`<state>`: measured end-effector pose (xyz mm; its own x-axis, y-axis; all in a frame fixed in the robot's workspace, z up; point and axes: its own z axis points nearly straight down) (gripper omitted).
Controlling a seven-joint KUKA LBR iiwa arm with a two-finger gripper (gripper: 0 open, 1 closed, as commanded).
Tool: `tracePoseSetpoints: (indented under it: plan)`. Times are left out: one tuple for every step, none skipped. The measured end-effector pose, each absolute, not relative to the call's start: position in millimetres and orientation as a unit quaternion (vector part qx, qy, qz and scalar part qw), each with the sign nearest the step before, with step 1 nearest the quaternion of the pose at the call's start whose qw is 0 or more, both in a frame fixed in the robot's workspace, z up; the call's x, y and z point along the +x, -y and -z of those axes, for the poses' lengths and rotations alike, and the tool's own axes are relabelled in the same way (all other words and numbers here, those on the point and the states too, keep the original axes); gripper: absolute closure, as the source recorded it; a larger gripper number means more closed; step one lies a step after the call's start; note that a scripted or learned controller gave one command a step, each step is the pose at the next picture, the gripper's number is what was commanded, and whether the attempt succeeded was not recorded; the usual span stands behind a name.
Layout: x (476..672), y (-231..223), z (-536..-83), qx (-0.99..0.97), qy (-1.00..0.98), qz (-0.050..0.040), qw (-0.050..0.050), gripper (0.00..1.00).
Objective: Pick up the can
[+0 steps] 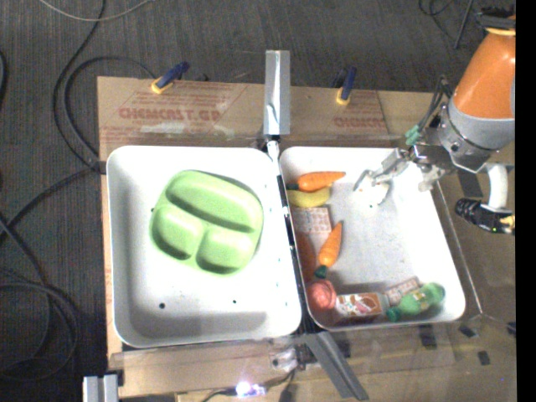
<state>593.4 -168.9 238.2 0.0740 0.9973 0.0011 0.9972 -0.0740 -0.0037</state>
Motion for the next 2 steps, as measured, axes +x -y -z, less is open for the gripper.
tracePoseSetpoints:
  plan:
    - [633.0, 206.4, -95.5, -0.685, 0.729, 0.0007, 0.001, 0.00]
    - [631.0, 204.8, -101.9, -0.684, 0.729, -0.0006, 0.006, 1.00]
